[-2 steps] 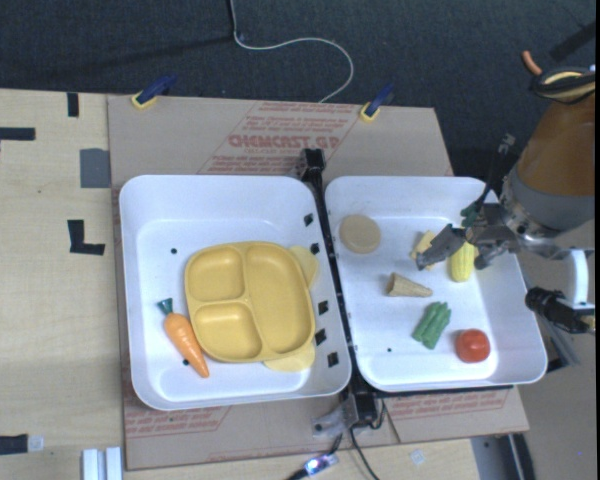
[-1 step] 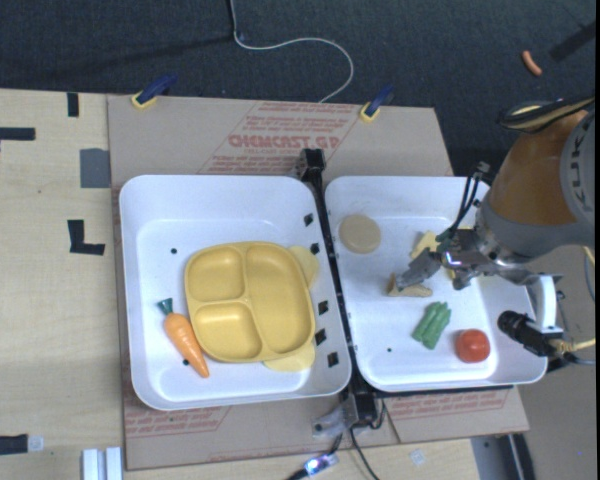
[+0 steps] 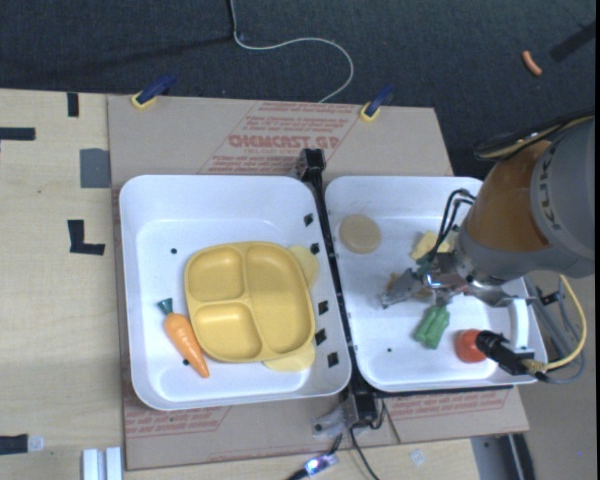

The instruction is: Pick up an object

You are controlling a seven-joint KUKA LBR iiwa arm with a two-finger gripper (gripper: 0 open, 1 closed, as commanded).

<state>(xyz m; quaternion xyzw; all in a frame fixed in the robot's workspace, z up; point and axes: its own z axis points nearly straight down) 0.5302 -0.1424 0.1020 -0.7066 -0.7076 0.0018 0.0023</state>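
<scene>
Camera view: the grey KUKA arm with the orange band (image 3: 525,213) reaches in from the right and hangs over the right-hand shallow white bin (image 3: 400,373), its gripper (image 3: 412,286) low over the middle of that bin. Whether it is spread or closed I cannot tell, the dark metal parts there blur together, and nothing is seen held.

The nearest candidate is the small green plastic bottle-shaped object (image 3: 432,326), which lies just below and slightly right of the gripper, on the side toward the bin's near wall. Its long axis runs roughly top-to-bottom in the view with a slight lean. To the right of it, near the bin's near-right corner, sits a small round red-orange object (image 3: 469,345), and a flat tan disc (image 3: 360,234) lies up-left of the gripper, apart from it.

In the left-hand white bin (image 3: 140,268) rest a yellow divided plastic tray (image 3: 248,301) and, beside its left edge, an orange toy carrot (image 3: 187,341), both well apart from the gripper
</scene>
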